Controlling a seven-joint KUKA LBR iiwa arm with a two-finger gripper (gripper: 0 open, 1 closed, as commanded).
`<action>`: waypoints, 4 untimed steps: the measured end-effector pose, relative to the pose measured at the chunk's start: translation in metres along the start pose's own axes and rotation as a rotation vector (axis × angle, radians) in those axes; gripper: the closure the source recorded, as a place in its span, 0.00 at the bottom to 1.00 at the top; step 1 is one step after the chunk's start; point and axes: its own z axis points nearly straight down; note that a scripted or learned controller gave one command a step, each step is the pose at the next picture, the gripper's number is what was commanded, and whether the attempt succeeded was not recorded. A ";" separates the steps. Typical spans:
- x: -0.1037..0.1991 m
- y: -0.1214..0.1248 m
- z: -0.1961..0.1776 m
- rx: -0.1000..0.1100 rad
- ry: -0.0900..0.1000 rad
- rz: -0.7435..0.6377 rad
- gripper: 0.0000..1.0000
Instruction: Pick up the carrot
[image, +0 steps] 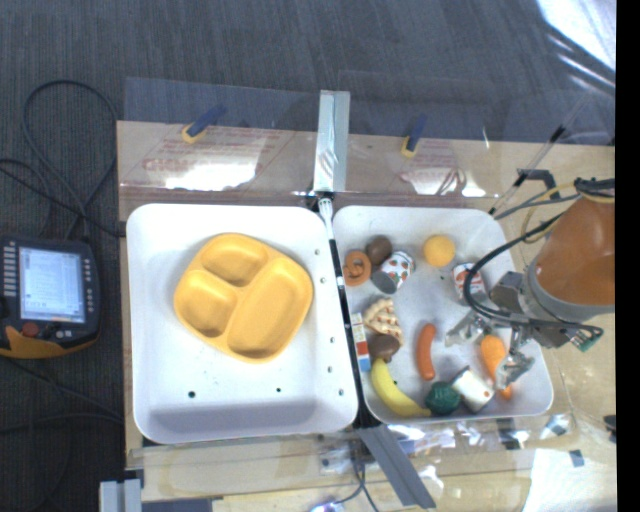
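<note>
Orange carrot (492, 355) lies in the right bin (440, 222), near its right wall. Your gripper (495, 352) straddles it, fingers spread either side, not yet clamped. Grasp step: you likely need to close, then lift straight up.

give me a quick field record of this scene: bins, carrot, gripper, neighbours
left bin: holds a yellow divided plate
right bin: holds the toy foods
carrot: orange, near the right bin's right side
gripper: over the carrot, which sits between its fingers
near carrot: white block, green piece, red sausage
front of bin: banana
</note>
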 end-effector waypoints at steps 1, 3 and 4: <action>-0.001 0.003 0.021 -0.019 0.001 -0.263 0.00; -0.005 0.001 0.009 -0.008 -0.003 -0.268 0.00; -0.006 0.001 0.000 -0.007 -0.003 -0.268 1.00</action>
